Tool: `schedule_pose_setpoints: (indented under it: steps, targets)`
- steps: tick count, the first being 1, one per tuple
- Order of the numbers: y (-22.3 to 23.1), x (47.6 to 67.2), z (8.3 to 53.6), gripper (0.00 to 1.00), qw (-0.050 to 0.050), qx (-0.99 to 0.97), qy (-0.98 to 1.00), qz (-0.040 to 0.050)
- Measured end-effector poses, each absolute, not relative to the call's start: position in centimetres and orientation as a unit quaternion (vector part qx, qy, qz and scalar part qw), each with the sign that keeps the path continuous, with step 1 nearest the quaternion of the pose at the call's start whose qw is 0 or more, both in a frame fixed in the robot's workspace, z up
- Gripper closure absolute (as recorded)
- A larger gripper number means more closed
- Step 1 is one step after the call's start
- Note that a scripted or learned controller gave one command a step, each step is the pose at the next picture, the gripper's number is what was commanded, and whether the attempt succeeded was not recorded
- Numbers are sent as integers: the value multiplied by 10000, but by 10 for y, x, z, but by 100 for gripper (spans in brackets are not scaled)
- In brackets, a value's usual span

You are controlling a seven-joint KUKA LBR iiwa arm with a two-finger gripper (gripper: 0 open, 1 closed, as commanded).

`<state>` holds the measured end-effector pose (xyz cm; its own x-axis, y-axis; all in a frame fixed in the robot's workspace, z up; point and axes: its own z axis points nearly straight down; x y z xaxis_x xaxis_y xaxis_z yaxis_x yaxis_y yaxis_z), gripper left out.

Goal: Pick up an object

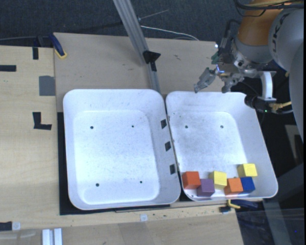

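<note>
Several small blocks lie along the near edge of the right bin (214, 137): an orange block (191, 179), a purple block (207, 187), a yellow block (220, 178), a second orange block (234, 186), a blue block (247, 184) and another yellow block (248, 170). My gripper (212, 84) hangs above the far rim of the right bin, well away from the blocks. Its two fingers are spread apart with nothing between them.
The left bin (115, 147) sits beside the right one, joined by black clips. A slanted metal rail (135, 32) rises behind the bins. Black tape marks and a grey patch lie on the wooden bench at left.
</note>
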<state>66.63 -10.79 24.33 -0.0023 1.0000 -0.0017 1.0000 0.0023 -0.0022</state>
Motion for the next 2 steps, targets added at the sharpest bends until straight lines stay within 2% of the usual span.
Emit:
schedule_pose_setpoints:
  steps: [1, 2]
  targets:
    - [-56, 651, 207, 0, 24, -7053, -7089, 16]
    - [-61, 661, 220, 0, -2, -7062, -7080, -1]
